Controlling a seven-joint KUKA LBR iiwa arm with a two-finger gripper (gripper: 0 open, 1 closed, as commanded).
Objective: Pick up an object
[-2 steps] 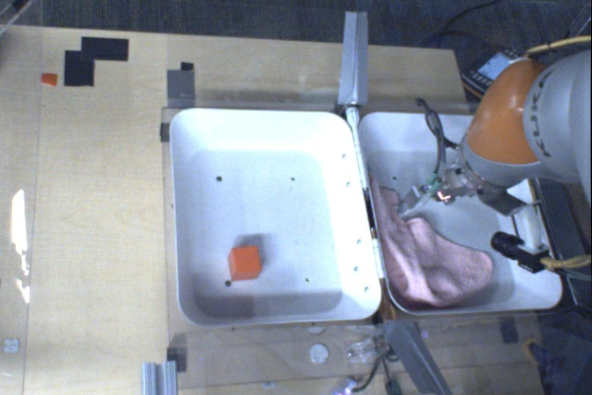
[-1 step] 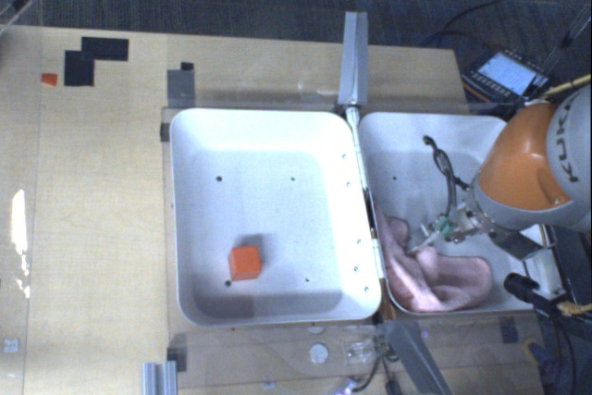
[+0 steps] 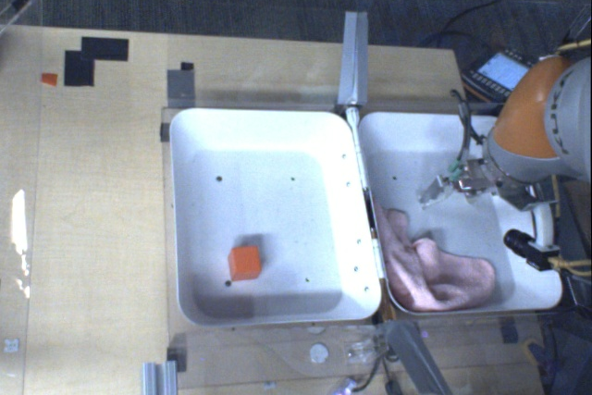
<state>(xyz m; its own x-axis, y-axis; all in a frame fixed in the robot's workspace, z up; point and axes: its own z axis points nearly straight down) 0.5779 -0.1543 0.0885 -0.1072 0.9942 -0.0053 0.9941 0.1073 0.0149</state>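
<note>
i see the counter carrying two white bins side by side, the left bin and the right bin, with my arm reaching in over the right one. a crumpled pink cloth lies along the right bin's near left side, and a small orange block sits low in the left bin. my gripper hangs above the cloth, apart from it, and i cannot tell how wide the jaws stand.

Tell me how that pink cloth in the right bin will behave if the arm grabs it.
The pink cloth lies crumpled in folds, so it is probably floppy and would drape and sag when lifted. It looks light. A pinch may catch only one fold, so it could slip loose or drag along the right bin.
</note>
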